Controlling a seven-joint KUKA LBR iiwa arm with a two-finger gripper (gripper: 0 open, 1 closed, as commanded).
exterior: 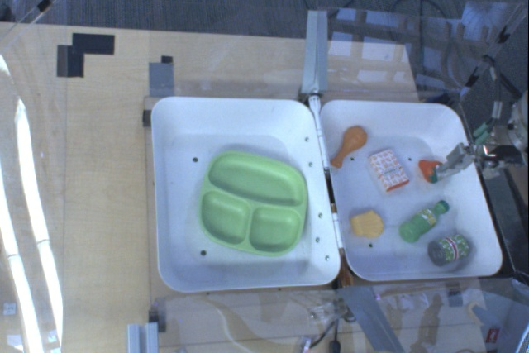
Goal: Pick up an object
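The right bin [471, 128] holds several small objects. An orange drumstick-shaped toy [350, 143] lies at its upper left, and a pink patterned box [388, 170] sits near the middle. A yellow lump [368, 223], a green bottle [423, 221] and a small printed can [449, 249] lie along the front. A small orange-red object [427, 169] rests near the right wall. My gripper [447, 164] reaches in low from the right edge, and its tip touches or overlaps that orange-red object. Whether it grips the object is hidden.
The left bin [173, 178] holds a green divided tray [253, 202]. A metal post [314, 54] stands behind the seam between the bins. Clear panels and cables sit behind the right bin.
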